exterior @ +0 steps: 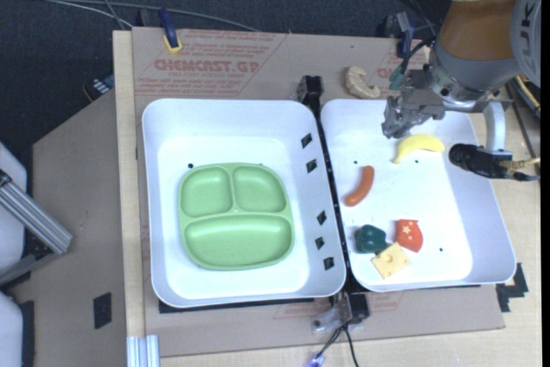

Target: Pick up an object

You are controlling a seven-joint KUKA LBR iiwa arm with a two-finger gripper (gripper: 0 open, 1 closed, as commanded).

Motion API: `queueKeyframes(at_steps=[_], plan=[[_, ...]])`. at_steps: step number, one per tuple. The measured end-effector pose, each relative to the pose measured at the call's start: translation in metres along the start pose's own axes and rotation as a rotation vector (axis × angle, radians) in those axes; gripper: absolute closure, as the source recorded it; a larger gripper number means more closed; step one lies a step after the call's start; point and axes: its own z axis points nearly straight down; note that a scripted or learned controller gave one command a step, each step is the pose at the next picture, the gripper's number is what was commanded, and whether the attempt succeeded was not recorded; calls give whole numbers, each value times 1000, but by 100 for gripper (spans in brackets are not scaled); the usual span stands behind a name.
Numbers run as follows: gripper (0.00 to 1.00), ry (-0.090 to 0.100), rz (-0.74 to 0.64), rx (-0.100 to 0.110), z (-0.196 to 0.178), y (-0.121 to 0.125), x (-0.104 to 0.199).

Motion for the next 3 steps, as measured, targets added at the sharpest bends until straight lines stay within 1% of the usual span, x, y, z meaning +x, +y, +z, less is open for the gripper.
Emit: queueKeyframes(at_steps=[1,2,3], plan=[[100,0,0,0,-3,-22,48],[100,-1,0,2,4,-44,104],[100,-1,2,3,21,-62,142]])
